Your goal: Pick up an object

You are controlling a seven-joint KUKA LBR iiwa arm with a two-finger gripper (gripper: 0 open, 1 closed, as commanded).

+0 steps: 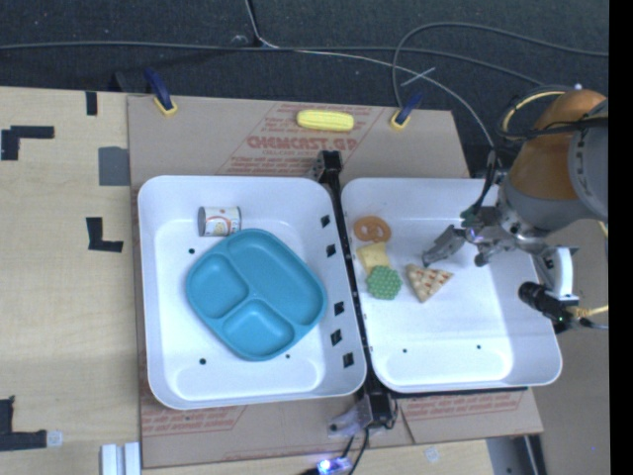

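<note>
White plastic makes up both shallow bins, set side by side on a brown cardboard sheet [287,142] that covers the tabletop [59,265]. The left bin [158,295] holds a blue divided tray [255,292] with three compartments, lying flat near the bin's middle. Just beyond the tray's far left corner a small can [219,222] lies on its side, close to the tray but apart from it.

The right bin [465,364] carries a cluster of small toy foods toward its left half. A brown pretzel [372,230] lies farthest back; a pale yellow block [373,256] sits just in front of it, and a green round piece [384,283] touches or nearly touches that block on its near side. Right of the green piece lies a tan waffle-patterned wedge [428,281].

The grey arm, with its orange band [544,156], reaches in from the right over the right bin. The tool [442,247] points left and down, its tip just above the far edge of the wedge. Whether its fingers are spread or closed cannot be told from this angle, and nothing is visibly between them.

Beyond the bins, a yellow toy corn cob [324,120] rests on the cardboard near its far edge, between two blue-and-yellow clamps [161,95].
</note>
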